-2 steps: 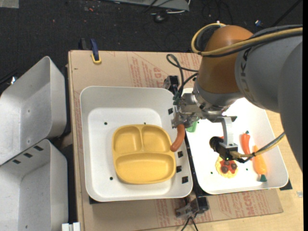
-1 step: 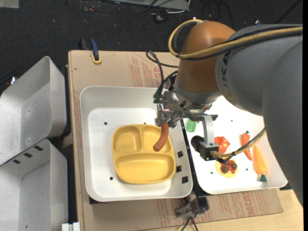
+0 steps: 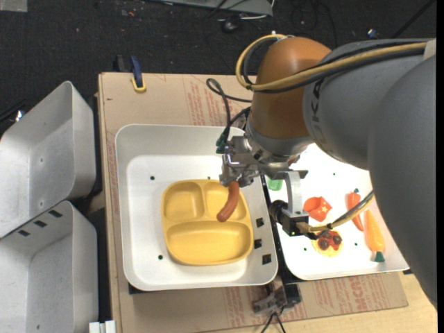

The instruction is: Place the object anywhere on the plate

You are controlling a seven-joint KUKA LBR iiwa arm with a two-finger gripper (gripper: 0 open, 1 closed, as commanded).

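Observation:
A yellow divided plate [image 3: 205,240] lies in the left white bin [image 3: 139,207]. A brown sausage [image 3: 229,203] hangs slanted over the plate's upper right compartment, its top end held between the fingers of my gripper [image 3: 234,180]. The gripper is shut on that top end, right above the plate's right rim. The grey arm with its orange band [image 3: 288,82] reaches in from the right and hides part of both bins.
The right bin [image 3: 347,255] holds toy food: a red pepper [image 3: 317,207], an orange carrot [image 3: 374,233], a small red-orange piece [image 3: 354,201], a dark berry cluster on yellow [image 3: 329,241] and a green piece [image 3: 275,183]. White bin-like shapes [image 3: 41,186] stand at the far left.

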